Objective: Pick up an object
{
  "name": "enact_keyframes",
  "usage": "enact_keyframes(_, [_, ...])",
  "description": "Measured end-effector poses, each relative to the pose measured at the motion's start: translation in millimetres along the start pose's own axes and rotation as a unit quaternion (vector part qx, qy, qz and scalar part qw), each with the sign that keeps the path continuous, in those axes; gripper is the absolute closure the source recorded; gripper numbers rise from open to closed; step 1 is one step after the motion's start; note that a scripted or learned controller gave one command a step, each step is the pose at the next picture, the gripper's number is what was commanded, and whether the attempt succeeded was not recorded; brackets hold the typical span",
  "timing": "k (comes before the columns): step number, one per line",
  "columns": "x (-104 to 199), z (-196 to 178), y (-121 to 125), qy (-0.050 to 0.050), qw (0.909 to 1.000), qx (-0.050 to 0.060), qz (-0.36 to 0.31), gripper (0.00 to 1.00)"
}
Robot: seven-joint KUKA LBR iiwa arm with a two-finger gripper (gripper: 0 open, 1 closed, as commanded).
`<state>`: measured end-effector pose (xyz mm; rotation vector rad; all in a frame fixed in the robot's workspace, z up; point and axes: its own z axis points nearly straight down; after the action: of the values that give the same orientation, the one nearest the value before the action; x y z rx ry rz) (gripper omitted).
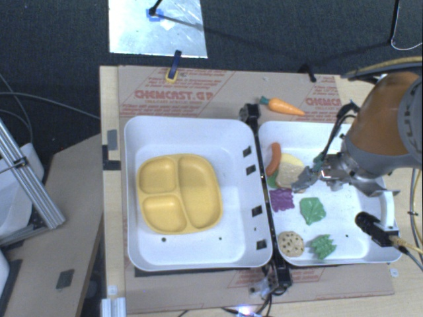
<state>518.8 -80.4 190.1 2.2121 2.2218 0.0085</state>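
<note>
Camera view puts your claw (pixel 303 179) low over the right bin (pixel 350 249), reaching in from the right, and its tip sits right at the edge of the pale yellow piece (pixel 289 169). You cannot tell from this angle whether the claw is open or closed; the tip is dark and small against the toys. Nothing shows between it as held.

Look at what crowds it: the red sausage (pixel 273 157) lies just left of the pale piece, touching it, and the purple piece (pixel 282 199) sits just below the claw. A green leafy piece (pixel 312 210) lies near, to the lower right. Farther toward the front edge you have a cookie (pixel 290 244) and another green piece (pixel 323 246), side by side.

Room for you: the right bin's far half and right side show bare white floor. The divider between the bins runs close on the claw's left. The left bin (pixel 192 256) carries a yellow sectioned plate (pixel 178 193). A carrot (pixel 282 106) rests on the surface beyond the right bin's back rim.
</note>
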Motion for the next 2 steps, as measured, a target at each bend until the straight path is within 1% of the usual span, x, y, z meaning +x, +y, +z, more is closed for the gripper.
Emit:
enact_keyframes(1, [-56.4, 71.3, 1.8, 0.000, 1.0000, 0.004, 0.003, 0.00])
enact_keyframes(2, [-53.5, 106.8, -1.3, 0.000, 1.0000, 0.004, 0.002, 0.00])
